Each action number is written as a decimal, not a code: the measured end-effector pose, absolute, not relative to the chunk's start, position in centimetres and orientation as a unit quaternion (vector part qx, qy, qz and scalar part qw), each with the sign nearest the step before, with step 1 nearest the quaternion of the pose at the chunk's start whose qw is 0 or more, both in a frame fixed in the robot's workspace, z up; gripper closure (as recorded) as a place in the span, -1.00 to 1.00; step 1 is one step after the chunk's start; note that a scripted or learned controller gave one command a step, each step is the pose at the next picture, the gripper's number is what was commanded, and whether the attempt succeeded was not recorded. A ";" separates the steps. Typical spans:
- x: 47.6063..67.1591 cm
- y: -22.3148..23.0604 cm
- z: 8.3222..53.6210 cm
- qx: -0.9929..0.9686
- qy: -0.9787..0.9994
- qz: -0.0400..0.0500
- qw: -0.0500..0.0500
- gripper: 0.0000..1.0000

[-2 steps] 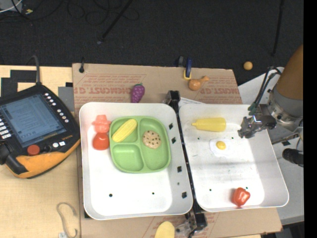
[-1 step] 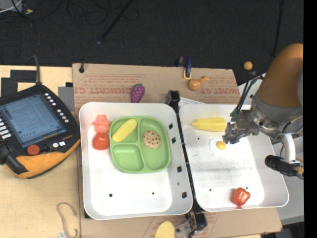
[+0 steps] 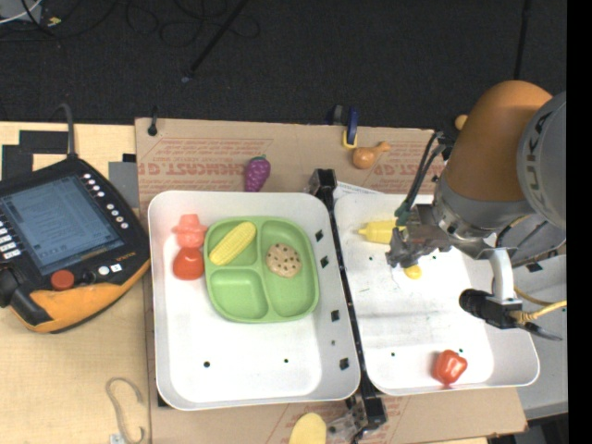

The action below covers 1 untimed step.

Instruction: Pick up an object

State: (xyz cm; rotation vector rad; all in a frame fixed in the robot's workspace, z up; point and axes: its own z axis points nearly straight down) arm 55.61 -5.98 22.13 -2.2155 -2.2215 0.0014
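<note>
Two white bins side by side; in the right bin [image 3: 518, 359], gripper [image 3: 404, 252] low over the floor, fingers too dark and blurred to tell whether parted or closed. Just below it, touching or nearly so, a small yellow piece [image 3: 413, 271], round, plain, glossy. Beside it toward the far wall, a yellow bottle-shaped toy [image 3: 376, 232]. Near the front edge, a red pepper [image 3: 450, 366].

Grey arm [image 3: 518, 165] with orange band reaches in from the right — its dark gripper [image 3: 404, 252] pointed downward, held low.
</note>
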 end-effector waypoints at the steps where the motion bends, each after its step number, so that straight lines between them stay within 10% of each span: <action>1: 54.6 -1.3 22.8 -0.706 -0.708 0.000 0.002 1.00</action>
